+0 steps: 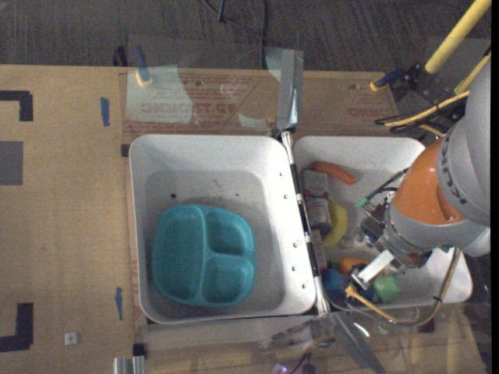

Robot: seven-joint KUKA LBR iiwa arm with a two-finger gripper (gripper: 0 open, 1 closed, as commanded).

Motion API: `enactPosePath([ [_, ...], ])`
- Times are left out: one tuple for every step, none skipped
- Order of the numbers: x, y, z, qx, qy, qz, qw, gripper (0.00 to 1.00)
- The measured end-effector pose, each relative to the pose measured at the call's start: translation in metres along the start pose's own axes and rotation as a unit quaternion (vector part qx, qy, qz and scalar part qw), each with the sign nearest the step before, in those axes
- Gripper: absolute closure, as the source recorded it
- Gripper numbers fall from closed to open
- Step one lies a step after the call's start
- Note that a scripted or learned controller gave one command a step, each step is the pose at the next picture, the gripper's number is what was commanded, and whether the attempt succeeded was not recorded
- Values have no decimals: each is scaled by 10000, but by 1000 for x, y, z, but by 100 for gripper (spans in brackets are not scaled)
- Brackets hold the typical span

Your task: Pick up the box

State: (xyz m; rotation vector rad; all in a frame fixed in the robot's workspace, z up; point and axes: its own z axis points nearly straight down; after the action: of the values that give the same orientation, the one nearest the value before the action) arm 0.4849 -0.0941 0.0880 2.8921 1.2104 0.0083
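two shallow white bins sit side by side on the worktop [62, 209]. the left bin [144, 170] holds a teal divided plate [204, 254], lying flat. in the right bin [374, 148] a small box [314, 181] lies against the left wall, with a can-like thing [317, 210] just beside it and a yellow banana [340, 221] next to that. an orange carrot [335, 171] lies near the box. a green thing [386, 288] and a blue thing [335, 279] lie at the other end. the arm [437, 201] hangs over this bin. its pincer [373, 226] is apart from the box, beyond the banana, and whether it is open or closed cannot be told.
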Motion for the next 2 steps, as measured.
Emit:
enactPosePath([
  [27, -11, -96, 52, -34, 1900, 9818, 0],
  [0, -8, -100, 64, -39, 1964, 9805, 0],
])
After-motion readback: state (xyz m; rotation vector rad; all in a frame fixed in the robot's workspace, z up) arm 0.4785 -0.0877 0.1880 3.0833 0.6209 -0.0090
